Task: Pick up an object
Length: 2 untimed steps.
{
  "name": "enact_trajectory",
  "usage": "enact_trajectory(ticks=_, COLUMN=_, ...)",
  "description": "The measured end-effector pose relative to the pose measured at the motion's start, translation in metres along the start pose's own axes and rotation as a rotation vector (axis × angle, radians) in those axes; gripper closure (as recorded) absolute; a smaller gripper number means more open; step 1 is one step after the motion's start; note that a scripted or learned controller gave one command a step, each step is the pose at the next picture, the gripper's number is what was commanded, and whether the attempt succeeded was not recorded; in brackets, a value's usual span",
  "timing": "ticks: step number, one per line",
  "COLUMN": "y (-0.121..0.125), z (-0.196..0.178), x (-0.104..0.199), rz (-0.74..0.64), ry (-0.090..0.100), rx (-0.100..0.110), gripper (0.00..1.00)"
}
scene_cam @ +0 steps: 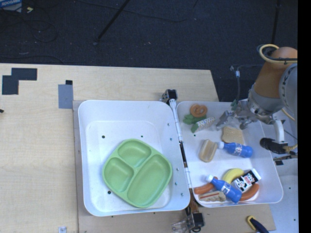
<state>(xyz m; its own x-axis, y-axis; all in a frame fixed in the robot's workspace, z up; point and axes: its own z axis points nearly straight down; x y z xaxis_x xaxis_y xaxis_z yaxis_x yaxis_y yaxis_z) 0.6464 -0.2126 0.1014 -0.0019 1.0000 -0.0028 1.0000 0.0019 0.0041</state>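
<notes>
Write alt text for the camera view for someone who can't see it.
A grey arm's gripper hovers over the right bin, which holds toy food and two blue bottles. The left bin holds a green divided plate.

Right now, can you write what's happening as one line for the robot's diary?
step: reaching | hand: above right bin, near tan block | holding: nothing seen | green plate: left bin
</notes>
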Motion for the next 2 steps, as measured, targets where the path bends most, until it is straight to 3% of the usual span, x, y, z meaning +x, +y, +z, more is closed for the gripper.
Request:
enact_trajectory(ticks=1, y=-0.001, z=0.011, x=0.0, rz=0.0, ry=0.001, rx=0.002, gripper=0.0)
enact_trajectory(ticks=2, y=0.0, z=0.0, x=0.0, rz=0.0, ry=0.001, rx=-0.001, gripper=1.0)
